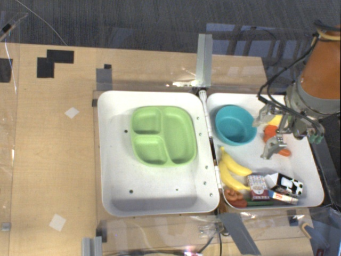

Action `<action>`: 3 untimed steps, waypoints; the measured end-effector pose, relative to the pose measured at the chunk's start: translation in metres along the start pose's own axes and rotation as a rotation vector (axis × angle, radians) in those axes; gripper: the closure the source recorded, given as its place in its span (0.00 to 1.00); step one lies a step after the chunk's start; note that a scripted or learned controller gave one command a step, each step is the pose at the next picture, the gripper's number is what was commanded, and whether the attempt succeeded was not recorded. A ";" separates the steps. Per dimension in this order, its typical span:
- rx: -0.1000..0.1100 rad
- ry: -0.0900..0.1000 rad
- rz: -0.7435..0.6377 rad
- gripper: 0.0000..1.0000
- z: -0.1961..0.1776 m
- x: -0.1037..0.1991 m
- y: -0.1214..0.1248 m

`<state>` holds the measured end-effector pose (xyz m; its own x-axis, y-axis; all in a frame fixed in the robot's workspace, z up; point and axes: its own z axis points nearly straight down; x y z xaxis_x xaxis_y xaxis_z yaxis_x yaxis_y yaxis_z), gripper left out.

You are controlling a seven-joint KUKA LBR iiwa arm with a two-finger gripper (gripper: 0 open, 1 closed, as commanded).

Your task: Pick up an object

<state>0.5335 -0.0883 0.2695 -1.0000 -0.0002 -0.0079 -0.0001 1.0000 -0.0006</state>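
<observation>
Wooden desk (53, 159), two white bins; hand (273, 141) low in right bin (314, 169), pick unfinished.
Hovering at orange object (273, 126) beside blue bowl (234, 124); hand state unclear, nothing lifted yet.

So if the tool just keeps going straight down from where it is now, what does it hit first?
Probably the small orange object lying in the right bin, right under the tool. Depth is hard to judge, so it could land on the bin floor beside it.

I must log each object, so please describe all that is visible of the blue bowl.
The blue bowl is round, teal-blue, plain and plastic-looking. It stands upright, mouth open upward, with nothing visible inside. It sits in the right bin, at its far left corner, close to the divider. The bananas lie just in front, apparently not touching.
</observation>
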 end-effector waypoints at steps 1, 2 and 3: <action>-0.004 0.014 -0.132 0.00 0.145 -0.079 -0.024; -0.001 0.046 -0.020 0.00 0.175 -0.129 -0.029; 0.001 0.012 -0.022 0.00 0.141 -0.133 -0.081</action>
<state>0.6673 -0.1691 0.1294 -0.9997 -0.0225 0.0045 -0.0225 0.9997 -0.0019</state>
